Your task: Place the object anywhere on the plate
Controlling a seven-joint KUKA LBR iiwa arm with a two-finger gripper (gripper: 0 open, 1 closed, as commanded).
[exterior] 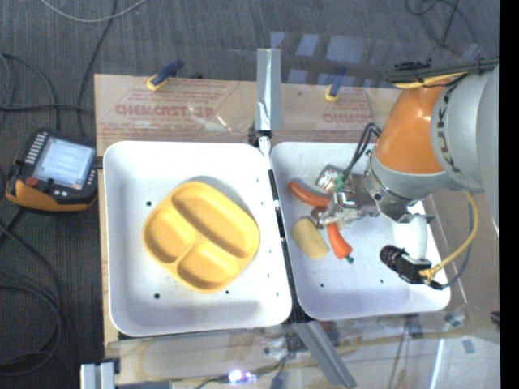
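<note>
Picking was underway: pincer (334, 213) low in the right white bin (369, 298), over an orange carrot (339, 241) (grip impossible to tell); yellow divided plate (203, 235) awaited a lift leftward.

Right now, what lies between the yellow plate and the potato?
In the camera view, bare floor of the left bin, then the two bins' adjoining rims, separate the yellow plate from the potato.

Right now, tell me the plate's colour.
Yellow; the plate shows plainly in the camera view, in the left bin.
</note>
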